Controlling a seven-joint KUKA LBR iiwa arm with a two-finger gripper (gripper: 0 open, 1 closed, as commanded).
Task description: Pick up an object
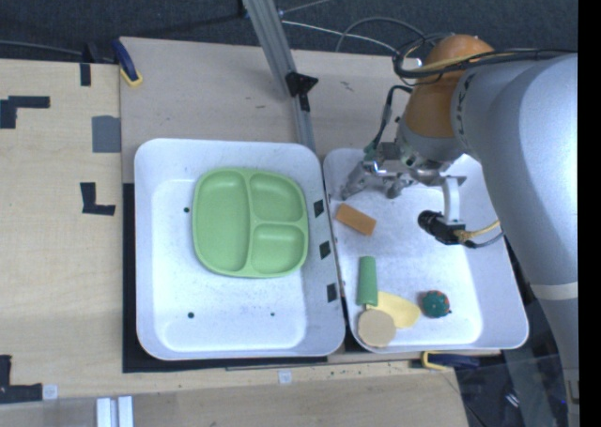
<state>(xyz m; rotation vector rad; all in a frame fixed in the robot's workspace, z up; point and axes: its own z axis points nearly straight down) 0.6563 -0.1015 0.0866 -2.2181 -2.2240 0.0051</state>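
My gripper hangs over the back left corner of the right bin, open, with nothing between its fingers. An orange-brown block lies just below and in front of the fingertips, apart from them. Further forward a green cylinder lies along the bin's left side. A tan round disc and a yellow piece sit together at the front left. A small dark green ball with a red spot rests to their right.
The left bin holds a light green divided plate. A slanted metal post rises behind the gap between the bins. A black fitting with a cable hangs off the wrist over the right bin's middle.
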